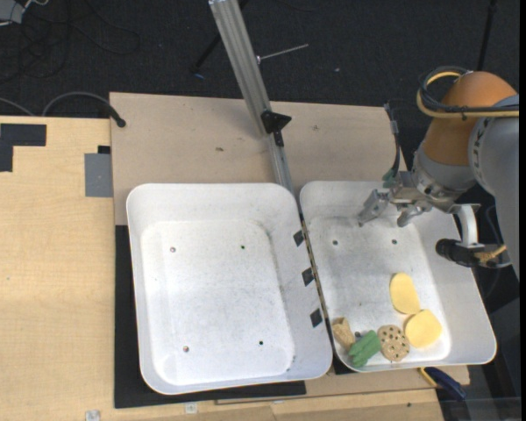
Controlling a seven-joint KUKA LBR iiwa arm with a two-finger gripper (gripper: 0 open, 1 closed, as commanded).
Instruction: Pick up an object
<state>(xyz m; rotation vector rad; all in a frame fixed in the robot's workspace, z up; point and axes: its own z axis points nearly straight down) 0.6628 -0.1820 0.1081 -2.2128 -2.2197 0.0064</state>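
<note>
- Over the far end of the right bin (473, 340), the hand (387, 210) hangs with its fingers spread apart, nothing between them.
- At that bin's near end lie two yellow pieces (405, 293), a brown cookie (391, 342), a green object (365, 349) and a tan block (342, 331), well apart from the hand.
- The left bin (215, 283) sits beside it on the counter (184, 139).

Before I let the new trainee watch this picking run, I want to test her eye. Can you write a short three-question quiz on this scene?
1. True or false: the two-finger gripper holds the round brown cookie-like piece.
2. Which bin contains the green leafy toy piece: A) the left white bin, B) the right white bin?
3. Fill in: the two flat yellow oval pieces lie toward the ___ end of their bin in the view.

Key: 1 false, it is at the bin's far end; 2 B; 3 near.
</note>
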